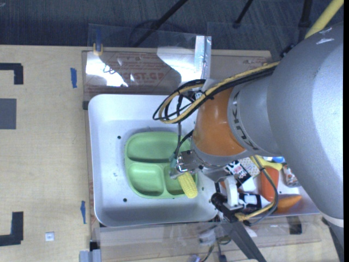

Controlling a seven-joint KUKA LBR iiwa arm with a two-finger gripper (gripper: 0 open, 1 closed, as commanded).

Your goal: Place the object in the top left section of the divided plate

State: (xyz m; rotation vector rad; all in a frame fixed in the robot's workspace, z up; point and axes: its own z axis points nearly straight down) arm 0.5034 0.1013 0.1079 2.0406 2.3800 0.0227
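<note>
Yellow plastic toy corn cob sits at lower right edge of green divided plate, frame centre, just under pincer; pincer state can't tell. Likely light, stiff, bumpy; grip across its middle

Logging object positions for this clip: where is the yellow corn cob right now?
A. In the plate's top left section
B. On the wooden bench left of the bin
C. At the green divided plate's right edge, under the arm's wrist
C: the corn cob lies at the right edge of the green plate, just below the wrist.
</note>
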